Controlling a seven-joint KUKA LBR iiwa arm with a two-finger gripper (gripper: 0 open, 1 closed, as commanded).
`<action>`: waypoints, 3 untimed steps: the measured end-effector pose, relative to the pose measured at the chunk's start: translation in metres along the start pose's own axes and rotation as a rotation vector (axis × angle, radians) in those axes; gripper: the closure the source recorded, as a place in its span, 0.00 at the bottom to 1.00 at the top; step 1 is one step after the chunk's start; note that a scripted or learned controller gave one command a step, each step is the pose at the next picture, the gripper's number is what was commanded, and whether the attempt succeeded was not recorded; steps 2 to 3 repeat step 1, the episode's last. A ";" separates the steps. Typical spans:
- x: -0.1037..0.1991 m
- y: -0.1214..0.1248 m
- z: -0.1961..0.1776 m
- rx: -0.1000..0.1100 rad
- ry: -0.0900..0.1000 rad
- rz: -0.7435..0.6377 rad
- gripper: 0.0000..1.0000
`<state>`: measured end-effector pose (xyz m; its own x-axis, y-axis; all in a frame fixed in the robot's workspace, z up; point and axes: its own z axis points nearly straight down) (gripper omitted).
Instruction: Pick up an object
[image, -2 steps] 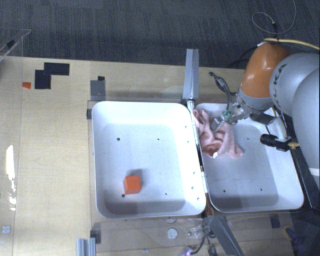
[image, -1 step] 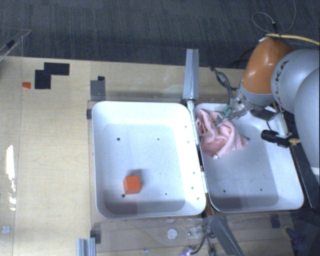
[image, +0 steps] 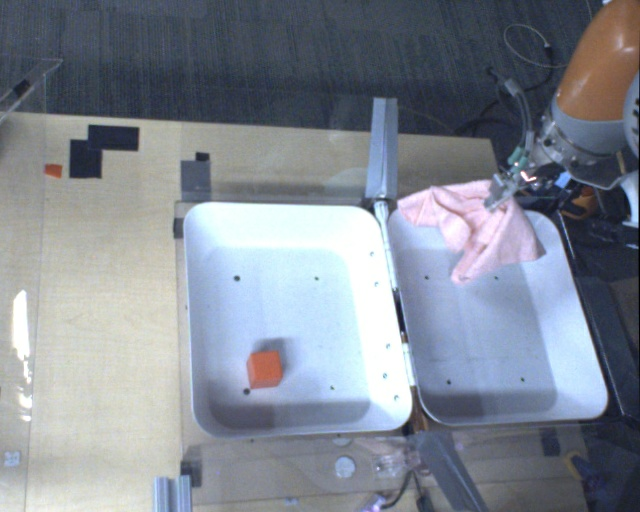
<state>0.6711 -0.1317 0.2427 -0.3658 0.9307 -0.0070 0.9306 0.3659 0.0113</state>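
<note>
Two bins; pink cloth (image: 478, 232) drapes right bin (image: 520, 350) far rim. Gripper (image: 503, 190) pinches cloth's top fold, fingers closed on it. You lift straight, slowly, watching fabric slip.

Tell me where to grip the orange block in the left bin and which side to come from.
Grip the orange block across two opposite flat side faces, coming straight down from above. It sits alone on the floor of the left bin, well away from the walls, so there should be room for fingers on either side. It looks slightly turned against the bin's edges, so the gripper would probably need to rotate to match.
</note>
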 end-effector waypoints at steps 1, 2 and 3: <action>0.046 0.016 0.043 0.005 0.006 -0.343 1.00; 0.046 0.016 0.043 0.005 0.006 -0.343 1.00; 0.046 0.016 0.043 0.005 0.006 -0.343 1.00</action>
